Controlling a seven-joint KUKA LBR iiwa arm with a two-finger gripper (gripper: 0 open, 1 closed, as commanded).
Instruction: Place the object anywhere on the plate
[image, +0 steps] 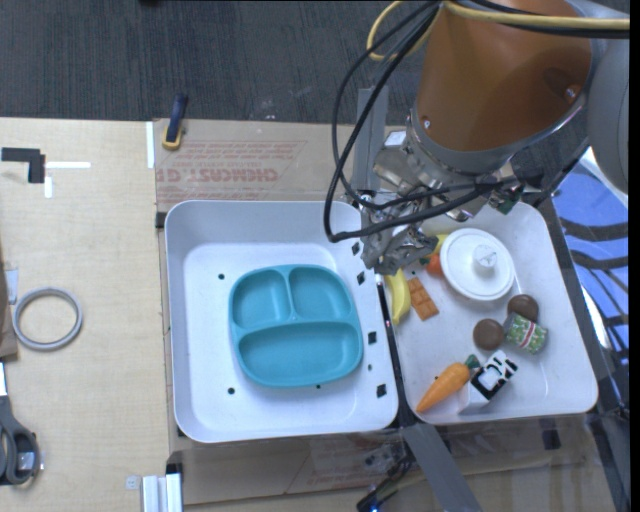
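A teal divided plate (296, 326) lies in the left white bin (200, 400), with nothing on it. My gripper (392, 250) hangs low at the right bin's left edge, just above the top end of a yellow banana (400, 297). Cables and the wrist cover its tip. The orange band of the arm (495, 75) looms over the right bin's back. An orange waffle piece (423, 299) lies beside the banana.
The right bin (560, 390) also holds a white round lid (479, 264), two brown balls (489, 333), a green can (526, 334), a carrot (443, 387) and a black-and-white toy (494, 377). A grey tape ring (45, 318) lies on the bench at left.
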